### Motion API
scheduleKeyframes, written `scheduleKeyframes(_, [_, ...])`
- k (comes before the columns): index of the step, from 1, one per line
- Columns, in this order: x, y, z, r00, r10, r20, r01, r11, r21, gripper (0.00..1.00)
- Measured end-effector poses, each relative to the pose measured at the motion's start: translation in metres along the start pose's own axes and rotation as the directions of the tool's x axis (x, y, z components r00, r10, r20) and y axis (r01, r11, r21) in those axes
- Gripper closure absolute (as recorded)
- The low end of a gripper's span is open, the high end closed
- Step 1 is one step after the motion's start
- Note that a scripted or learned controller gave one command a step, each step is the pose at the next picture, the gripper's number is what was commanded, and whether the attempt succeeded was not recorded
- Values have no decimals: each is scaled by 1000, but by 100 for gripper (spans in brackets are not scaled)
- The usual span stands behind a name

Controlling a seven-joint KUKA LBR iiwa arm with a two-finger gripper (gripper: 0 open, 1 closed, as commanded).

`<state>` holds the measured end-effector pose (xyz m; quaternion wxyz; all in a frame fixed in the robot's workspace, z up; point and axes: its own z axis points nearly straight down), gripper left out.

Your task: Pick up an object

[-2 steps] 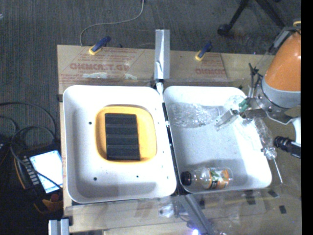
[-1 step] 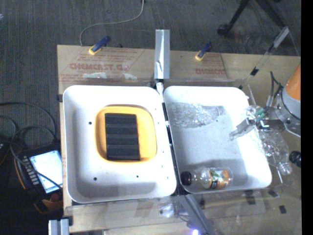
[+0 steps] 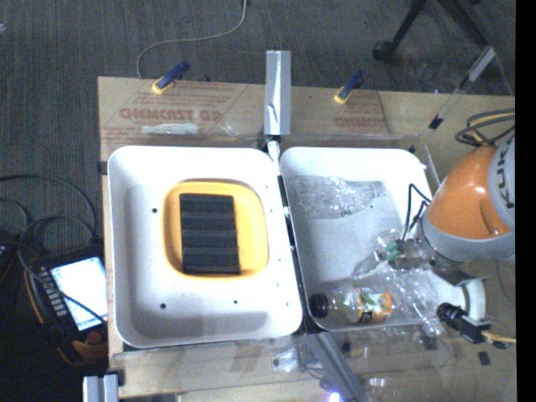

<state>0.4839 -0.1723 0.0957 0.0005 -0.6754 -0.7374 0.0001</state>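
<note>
The right bin (image 3: 335, 233) holds several clear plastic items. A crumpled clear bottle (image 3: 335, 195) lies near its far wall. A bottle with an orange label and black cap (image 3: 356, 305) rests on its side along the near wall. More crumpled clear plastic (image 3: 402, 287) sits at the near right. My gripper (image 3: 400, 252) hangs low over the right side of this bin, just above that clear plastic and beyond the labelled bottle. The orange-banded wrist (image 3: 469, 203) covers the bin's right edge. In the left bin (image 3: 134, 224) lies a yellow tray carrying a black ribbed block (image 3: 209, 233).
A metal post (image 3: 276, 90) stands behind the seam between the bins. Two blue-and-yellow clamps (image 3: 170, 77) hold the board at the back. A tablet (image 3: 75, 287) and cables lie on the floor to the left.
</note>
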Motion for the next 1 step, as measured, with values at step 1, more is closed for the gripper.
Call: scheduleKeyframes(1, [1,0,-8,1000,-1,-2,1,1000,1,100])
